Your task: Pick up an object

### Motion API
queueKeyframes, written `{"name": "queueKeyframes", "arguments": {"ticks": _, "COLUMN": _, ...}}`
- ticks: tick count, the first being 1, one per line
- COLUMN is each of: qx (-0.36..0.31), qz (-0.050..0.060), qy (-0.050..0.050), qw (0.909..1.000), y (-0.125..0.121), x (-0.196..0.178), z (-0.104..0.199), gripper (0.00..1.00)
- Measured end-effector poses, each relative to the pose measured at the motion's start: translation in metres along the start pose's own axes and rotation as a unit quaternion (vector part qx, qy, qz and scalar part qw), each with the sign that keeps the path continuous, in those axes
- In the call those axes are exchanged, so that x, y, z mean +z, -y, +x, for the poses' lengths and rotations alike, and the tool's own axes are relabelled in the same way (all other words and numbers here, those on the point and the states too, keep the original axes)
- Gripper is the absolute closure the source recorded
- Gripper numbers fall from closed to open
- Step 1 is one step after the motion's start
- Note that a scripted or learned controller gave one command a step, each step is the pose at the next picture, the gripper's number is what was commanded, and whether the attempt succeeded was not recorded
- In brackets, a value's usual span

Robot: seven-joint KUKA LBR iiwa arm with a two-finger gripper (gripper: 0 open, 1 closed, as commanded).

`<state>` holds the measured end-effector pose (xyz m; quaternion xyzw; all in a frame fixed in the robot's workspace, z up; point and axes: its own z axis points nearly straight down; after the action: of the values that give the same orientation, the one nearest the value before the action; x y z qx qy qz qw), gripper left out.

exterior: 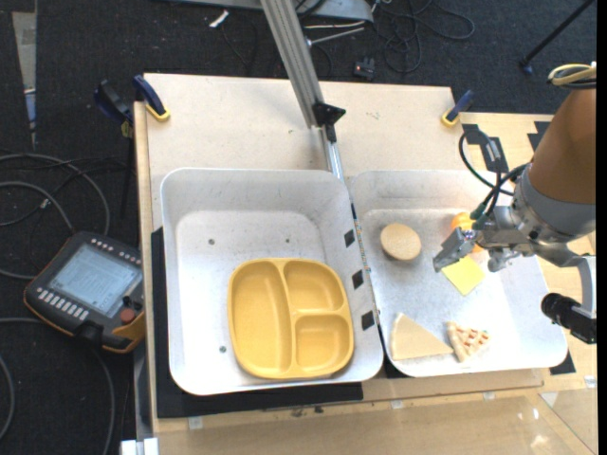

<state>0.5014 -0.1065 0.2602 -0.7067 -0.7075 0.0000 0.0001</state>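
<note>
The pincer (471, 250) is hovering with fingers spread over a yellow square (464, 275), a round biscuit (401, 243) lying just to its left.

1. Gripper (471, 250) sits over the right bin (531, 349), low above a yellow square piece (465, 276).
2. Round tan piece (401, 242) lies just left of the gripper — apart from it.
3. Tan wedge (415, 339) and a waffle-patterned wedge (469, 340) lie side by side near the front rim.
4. Left bin (190, 216) holds a yellow divided tray (290, 318) — three compartments.
5. Pendant (87, 290) lies on the floor, left.
</note>
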Motion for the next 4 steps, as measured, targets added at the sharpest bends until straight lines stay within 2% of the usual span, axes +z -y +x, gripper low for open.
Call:
{"name": "queueKeyframes", "arguments": {"ticks": 1, "qx": 0.000, "qz": 0.000, "qy": 0.000, "qw": 1.0000, "y": 0.000, "x": 0.000, "z": 0.000, "gripper": 0.00}}
{"name": "queueKeyframes", "arguments": {"ticks": 3, "qx": 0.001, "qz": 0.003, "qy": 0.000, "qw": 1.0000, "y": -0.015, "x": 0.098, "z": 0.008, "gripper": 0.00}}
{"name": "queueKeyframes", "arguments": {"ticks": 4, "qx": 0.001, "qz": 0.003, "qy": -0.001, "qw": 1.0000, "y": -0.009, "x": 0.144, "z": 0.013, "gripper": 0.00}}
